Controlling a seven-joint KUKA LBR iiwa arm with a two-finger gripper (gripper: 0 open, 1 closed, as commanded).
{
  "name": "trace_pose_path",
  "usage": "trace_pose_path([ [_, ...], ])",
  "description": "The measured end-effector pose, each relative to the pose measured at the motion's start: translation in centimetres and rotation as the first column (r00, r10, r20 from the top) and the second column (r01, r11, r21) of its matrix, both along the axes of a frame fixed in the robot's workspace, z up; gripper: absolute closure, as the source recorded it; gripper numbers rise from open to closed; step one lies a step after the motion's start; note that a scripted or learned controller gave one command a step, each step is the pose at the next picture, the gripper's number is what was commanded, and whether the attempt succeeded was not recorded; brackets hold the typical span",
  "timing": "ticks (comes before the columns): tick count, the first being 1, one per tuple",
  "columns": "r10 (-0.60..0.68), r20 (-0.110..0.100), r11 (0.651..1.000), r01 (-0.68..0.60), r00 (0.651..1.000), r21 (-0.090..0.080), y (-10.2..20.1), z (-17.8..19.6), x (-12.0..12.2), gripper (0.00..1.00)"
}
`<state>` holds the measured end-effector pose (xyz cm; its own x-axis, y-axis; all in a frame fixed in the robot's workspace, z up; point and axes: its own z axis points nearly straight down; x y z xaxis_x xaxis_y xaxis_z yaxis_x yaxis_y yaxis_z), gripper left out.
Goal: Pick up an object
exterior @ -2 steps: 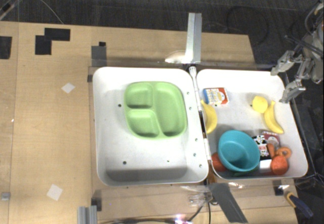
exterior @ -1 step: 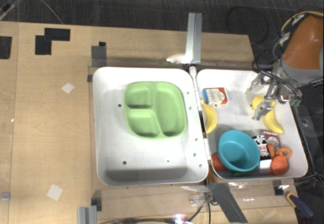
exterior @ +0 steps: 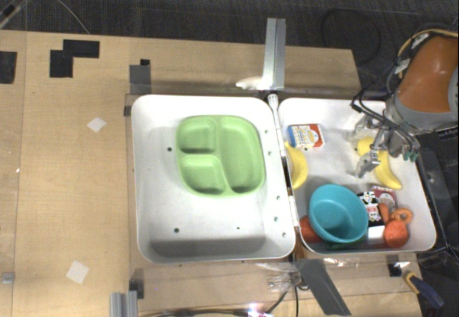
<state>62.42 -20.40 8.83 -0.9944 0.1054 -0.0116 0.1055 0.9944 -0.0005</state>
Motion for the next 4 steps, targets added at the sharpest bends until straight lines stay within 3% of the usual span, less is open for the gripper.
trace_pose_path([
  [1, 0.009, 0.013, 1.000, -0.009, 1.000, -0.003, 0.2, 1.5, 0.4, 1.00],
  [2, -0.143, 0.013, 0.990, 0.143, 0.990, 0.003, 5.1, 13.9, 2.5, 1.00],
  [3, -0.296, -0.001, 0.955, 0.296, 0.955, 0.007, 13.4, 15.4, 0.1, 1.00],
  [4, -0.378, -0.005, 0.926, 0.378, 0.926, 0.009, 22.4, 15.3, 3.0, 1.00],
])
